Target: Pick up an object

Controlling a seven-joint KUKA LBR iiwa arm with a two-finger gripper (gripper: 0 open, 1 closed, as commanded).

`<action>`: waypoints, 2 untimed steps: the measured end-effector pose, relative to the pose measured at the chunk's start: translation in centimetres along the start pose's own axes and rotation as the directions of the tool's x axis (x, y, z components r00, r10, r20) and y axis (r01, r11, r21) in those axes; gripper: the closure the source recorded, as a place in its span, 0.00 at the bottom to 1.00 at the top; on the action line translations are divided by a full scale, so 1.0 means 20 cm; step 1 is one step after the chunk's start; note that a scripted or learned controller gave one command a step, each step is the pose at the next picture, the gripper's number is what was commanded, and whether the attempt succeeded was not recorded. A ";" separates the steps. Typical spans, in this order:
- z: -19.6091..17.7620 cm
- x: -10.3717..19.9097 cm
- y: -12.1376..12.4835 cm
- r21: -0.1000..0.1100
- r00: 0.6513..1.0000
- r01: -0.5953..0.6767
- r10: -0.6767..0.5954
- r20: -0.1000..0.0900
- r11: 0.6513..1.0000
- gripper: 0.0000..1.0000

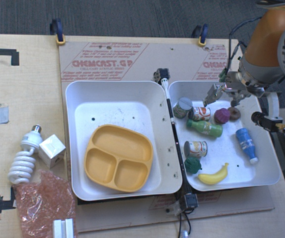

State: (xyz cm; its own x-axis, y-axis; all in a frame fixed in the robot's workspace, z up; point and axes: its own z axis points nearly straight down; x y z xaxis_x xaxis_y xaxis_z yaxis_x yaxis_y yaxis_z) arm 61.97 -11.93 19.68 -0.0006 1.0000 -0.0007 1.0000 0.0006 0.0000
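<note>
Two shallow white bins are seen side by side on the desk [28, 83]. The left bin [78, 95] is occupied by a yellow three-compartment tray [118, 157], lying flat toward its near side. The right bin [266, 175] is filled with a grey can [183, 106], a labelled can [200, 113], a green bottle [205, 128] on its side, a purple ball [222, 115] with a brown piece just beside it, a blue bottle [246, 144], a second can [196, 148], a green toy [192, 165] and a banana [213, 175] near the front wall. The gripper [225, 97] is held over the far part of the right bin, above the purple ball and the labelled can; its fingers are spread apart and nothing is seen between them. Left of the bins, a spiral light bulb [24, 157], a white cube [52, 148] and a reddish plastic bag [45, 202] are laid on the desk.
</note>
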 end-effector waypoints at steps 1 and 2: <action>0.49 0.03 -0.10 -0.010 1.000 -0.002 0.002 0.000 1.000 0.00; 0.44 0.03 -0.09 -0.014 1.000 -0.003 0.003 -0.001 1.000 1.00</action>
State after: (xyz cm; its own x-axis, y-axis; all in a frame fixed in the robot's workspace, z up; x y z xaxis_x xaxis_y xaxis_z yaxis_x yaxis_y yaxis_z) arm 60.16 -11.35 10.96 0.0024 1.0000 -0.0001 0.9999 -0.0024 0.0135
